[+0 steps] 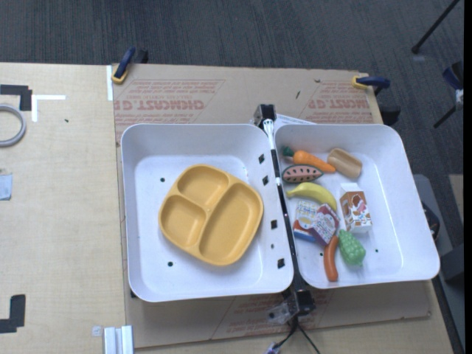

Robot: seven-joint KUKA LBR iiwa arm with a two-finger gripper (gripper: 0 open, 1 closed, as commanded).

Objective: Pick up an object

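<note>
Toy banana (313,193) and its neighbours, the candidates for the pick, lay crowded in the right bin (410,198), all of them toward that bin's left half and close to the wall it shares with the left bin (140,198)

Camera view: the banana curved across the bin's middle with its long axis running left to right. Beyond it, at the far end, were a carrot (313,159), a tan bread roll (345,163) and a brown seeded slice (302,173). Nearer than the banana sat a printed packet (316,220) and, just beside that on the right, a small carton (355,209) standing on end. At the near end a red sausage (331,258) lay with its long axis running near to far, touching a green knobbly piece (352,249) on its right. The right half of that bin's floor was bare white, so an arm entering from the right would, by this reading, cross open floor before meeting the carton and the green piece first; the sausage and banana, each with a free long side, looked the easier grasps. The left bin held a yellow divided plate (212,214), well apart from the toys. Whether the gripper was released or clenched could not be told, and nothing could be said of the arm's pose
</note>
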